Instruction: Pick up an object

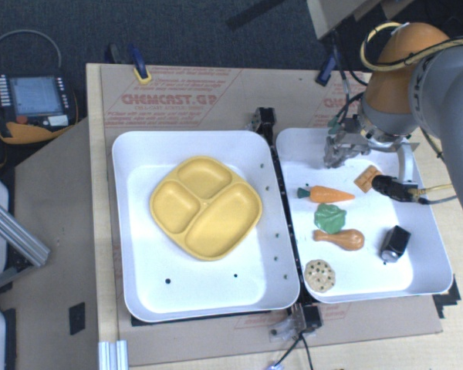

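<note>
Cookie [319, 274] hugs right bin's [428, 280] front edge — carrot [329, 195] mid-bin.

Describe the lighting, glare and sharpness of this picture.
Camera view: even, soft overhead light; the white bins look bright but keep their edges, and the yellow plate casts only a faint shadow. The carrot and cookie are fairly sharp. The gripper and the grey arm at the right edge are slightly soft.
</note>
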Robot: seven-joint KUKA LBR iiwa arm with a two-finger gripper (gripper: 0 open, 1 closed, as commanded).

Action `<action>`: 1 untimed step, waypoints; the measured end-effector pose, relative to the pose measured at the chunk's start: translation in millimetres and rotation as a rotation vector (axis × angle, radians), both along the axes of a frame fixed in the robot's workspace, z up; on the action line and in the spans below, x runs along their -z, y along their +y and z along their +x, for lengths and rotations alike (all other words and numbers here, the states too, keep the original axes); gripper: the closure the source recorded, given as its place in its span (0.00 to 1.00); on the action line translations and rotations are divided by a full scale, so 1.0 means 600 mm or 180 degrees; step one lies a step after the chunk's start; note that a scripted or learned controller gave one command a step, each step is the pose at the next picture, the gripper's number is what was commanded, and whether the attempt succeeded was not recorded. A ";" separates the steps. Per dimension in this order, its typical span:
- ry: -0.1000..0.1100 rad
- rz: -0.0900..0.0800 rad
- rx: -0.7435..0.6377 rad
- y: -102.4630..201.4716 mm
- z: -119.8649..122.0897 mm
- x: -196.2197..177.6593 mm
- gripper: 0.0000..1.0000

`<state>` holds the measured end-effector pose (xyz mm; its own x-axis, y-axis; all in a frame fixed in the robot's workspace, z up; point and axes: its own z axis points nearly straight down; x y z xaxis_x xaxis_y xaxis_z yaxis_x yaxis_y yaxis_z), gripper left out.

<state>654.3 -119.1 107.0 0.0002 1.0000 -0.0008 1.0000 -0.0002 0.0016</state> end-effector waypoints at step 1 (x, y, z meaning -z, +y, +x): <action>-0.0020 -0.0003 -0.0003 0.006 -0.005 -0.105 1.00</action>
<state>651.2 -115.5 169.9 -0.0009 1.0000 -0.0018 1.0000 0.0009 0.0077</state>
